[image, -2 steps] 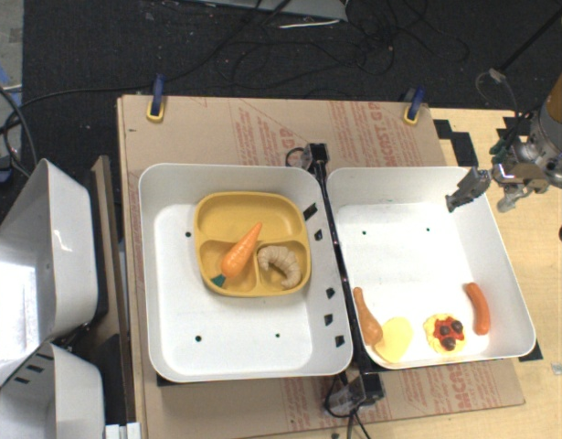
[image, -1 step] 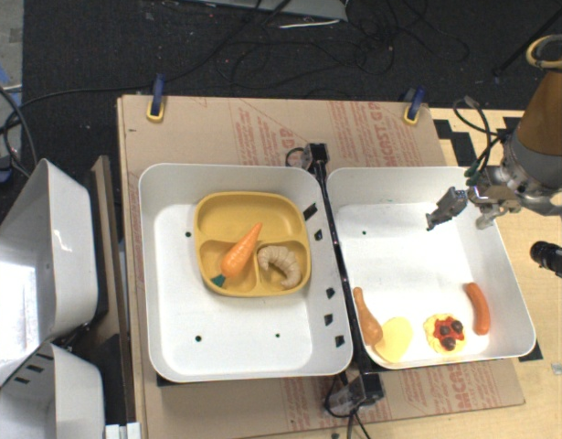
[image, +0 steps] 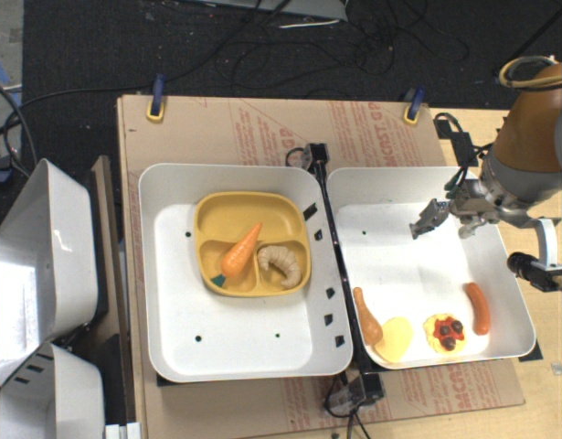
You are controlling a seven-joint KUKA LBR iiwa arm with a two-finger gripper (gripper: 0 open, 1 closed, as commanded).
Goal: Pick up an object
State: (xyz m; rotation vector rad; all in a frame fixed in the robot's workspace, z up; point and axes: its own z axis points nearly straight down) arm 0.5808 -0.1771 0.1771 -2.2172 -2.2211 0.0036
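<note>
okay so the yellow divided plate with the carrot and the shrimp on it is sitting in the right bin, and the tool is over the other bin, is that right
Not quite. The camera view shows the yellow divided plate, with the carrot and shrimp on it, in the left bin, not the right one. The tool is over the other bin, the right bin.

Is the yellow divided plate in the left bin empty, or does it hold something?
It holds food. The yellow plate carries a toy carrot in one compartment and a pale shrimp in the next one.
</note>
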